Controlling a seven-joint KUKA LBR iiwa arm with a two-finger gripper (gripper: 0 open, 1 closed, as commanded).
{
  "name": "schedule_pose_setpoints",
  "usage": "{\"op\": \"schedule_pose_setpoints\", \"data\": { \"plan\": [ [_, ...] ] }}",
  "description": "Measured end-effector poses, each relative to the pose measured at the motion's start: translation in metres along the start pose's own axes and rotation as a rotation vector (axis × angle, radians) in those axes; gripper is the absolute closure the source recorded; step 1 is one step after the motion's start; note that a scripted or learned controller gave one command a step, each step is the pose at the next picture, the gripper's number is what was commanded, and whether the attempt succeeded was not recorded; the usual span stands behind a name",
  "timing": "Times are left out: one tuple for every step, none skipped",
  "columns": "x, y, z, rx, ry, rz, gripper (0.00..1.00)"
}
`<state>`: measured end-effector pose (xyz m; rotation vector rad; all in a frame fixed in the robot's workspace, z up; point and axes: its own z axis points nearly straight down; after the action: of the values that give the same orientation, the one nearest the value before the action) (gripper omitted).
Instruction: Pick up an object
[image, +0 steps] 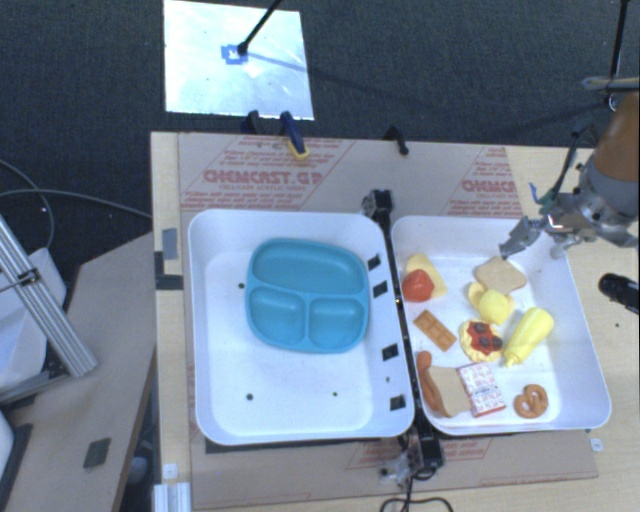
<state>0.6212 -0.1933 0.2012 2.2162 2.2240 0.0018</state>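
Here my two-finger metal pincer hangs spread open, gripping nothing, just above the tan toast-shaped toy slice, lying roughly level.

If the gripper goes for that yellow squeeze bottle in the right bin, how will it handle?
The yellow squeeze bottle lies on its side, and its rounded body looks apt to roll if nudged across its length. Its surface looks smooth, so the fingers may slip. The pizza slice and lemon sit close beside it, so a push would probably shove them too.
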Motion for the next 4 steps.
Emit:
{"op": "schedule_pose_setpoints", "data": {
  "plan": [
    [0.009, -0.057, 0.12, 0.003, 0.003, 0.004, 0.0],
    [0.065, -0.114, 0.117, 0.005, 0.003, 0.001, 0.0],
    [0.108, -0.133, 0.115, -0.009, -0.01, 0.005, 0.0],
    [0.109, -0.133, 0.105, -0.005, -0.003, 0.004, 1.0]
  ]
}}
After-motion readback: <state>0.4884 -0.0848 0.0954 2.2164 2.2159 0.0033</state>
